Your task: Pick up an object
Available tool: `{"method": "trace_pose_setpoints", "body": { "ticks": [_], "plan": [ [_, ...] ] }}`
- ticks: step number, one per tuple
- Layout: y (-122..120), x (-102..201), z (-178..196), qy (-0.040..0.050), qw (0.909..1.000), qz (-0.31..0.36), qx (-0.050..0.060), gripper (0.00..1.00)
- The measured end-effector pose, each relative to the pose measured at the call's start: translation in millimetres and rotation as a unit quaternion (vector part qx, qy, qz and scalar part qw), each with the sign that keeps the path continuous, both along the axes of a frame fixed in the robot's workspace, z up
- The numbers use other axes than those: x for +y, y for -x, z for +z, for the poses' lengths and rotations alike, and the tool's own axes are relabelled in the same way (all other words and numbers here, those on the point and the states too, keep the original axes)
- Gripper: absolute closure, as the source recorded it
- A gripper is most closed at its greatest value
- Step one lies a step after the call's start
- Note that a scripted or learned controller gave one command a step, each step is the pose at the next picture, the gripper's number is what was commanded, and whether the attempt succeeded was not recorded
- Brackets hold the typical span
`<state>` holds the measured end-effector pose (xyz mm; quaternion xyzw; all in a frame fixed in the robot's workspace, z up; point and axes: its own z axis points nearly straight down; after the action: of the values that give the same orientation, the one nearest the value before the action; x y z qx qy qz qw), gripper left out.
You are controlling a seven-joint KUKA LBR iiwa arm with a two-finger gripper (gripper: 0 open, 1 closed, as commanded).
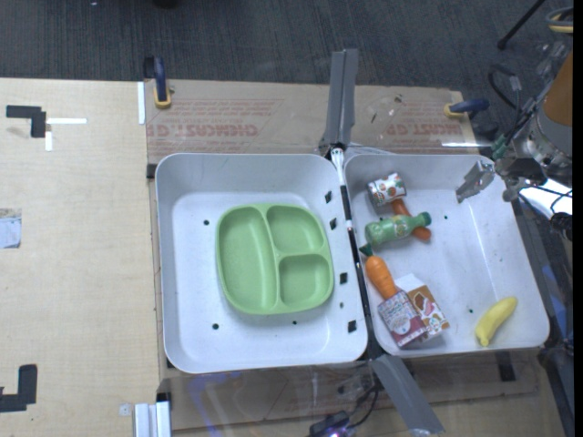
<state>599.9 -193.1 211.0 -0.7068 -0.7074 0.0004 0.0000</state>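
Note:
My gripper (492, 184) hangs over the far right corner of the right bin (474, 253), open with nothing between its fingers. In that bin lie a small can (386, 189), a green bottle (396, 228) lying across an orange piece (422, 234), a carrot (381, 277), a red and white packet (412, 315) and a yellow banana (495, 320). All of them sit to the left of or nearer than the gripper, apart from it.
The left bin (182, 271) holds a green divided plate (273, 259). A grey divider bar (342, 98) stands behind the seam between the bins. Clamps (158, 82) hold the brown board at the back. Cables and the arm crowd the right edge.

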Motion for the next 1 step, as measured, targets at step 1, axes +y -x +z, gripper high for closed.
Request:
{"method": "trace_pose_setpoints", "body": {
  "ticks": [1],
  "plan": [
    [-14.0, 48.7, -118.5, 0.0001, 0.9994, 0.035, 0.0, 0.0]
  ]
}}
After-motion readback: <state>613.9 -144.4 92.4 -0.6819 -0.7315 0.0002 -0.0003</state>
